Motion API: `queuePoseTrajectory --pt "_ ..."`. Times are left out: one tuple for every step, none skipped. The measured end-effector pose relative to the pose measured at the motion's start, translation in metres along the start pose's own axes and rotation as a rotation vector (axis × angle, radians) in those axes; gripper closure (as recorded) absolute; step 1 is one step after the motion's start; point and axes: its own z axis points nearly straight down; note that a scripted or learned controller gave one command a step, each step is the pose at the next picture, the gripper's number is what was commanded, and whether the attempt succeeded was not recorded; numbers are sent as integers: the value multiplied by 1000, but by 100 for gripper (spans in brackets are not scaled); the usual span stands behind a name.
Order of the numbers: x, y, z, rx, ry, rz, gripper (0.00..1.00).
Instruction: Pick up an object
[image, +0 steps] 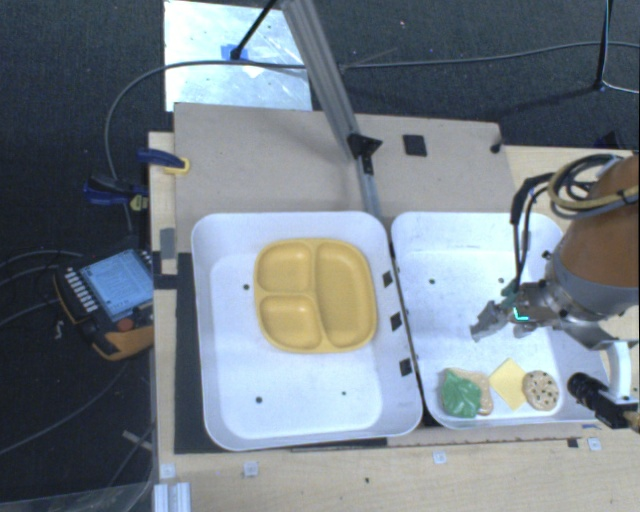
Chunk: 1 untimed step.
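Gripper (492, 322) above unlabelled toy food (462, 393)

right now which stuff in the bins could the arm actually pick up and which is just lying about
Part of the job:
- gripper, over the right bin
- green item, near front edge of right bin
- yellow slice, beside it
- round cookie, rightmost

Lying about:
- yellow divided plate in the left bin
- blue-screened device off the bench
- clamps at the board's left edge

No readable text, labels, brands, numbers or signs anywhere.
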Motion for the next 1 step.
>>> queuePoseTrajectory --pt "0 1 -1 -3 0 0 0"
